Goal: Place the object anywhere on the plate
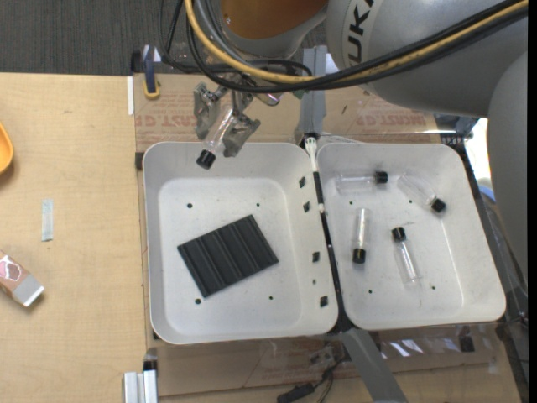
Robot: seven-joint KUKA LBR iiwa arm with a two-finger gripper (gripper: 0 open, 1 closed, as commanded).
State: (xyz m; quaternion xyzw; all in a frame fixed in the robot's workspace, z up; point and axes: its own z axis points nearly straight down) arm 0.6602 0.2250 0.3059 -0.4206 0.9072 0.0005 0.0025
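Vial (215, 143), clear-bodied with a black cap at its lower-left end, sits clamped between the gripper's (225, 127) fingers, high over the back rim of the left bin (159, 250). Its long axis runs on a slant, cap pointing down and to the left, clear end up toward the wrist. The fingers are closed around the clear body, so the grasp looks real, though how firm it is cannot be judged from this slant. The target, a dark ribbed plate (228, 254), lies flat on the floor of the same bin, toward the front and turned at an angle. From the held vial the plate lies nearer the camera and slightly to the right, well apart and lower. The coming move therefore calls for travel forward over the bin and then a descent before letting go. Since the vial is round, it may roll once freed; laying it along the plate's ribs would probably steady it. Four more vials (359, 236) rest in the right bin (491, 284), scattered at different angles and not part of this carry.
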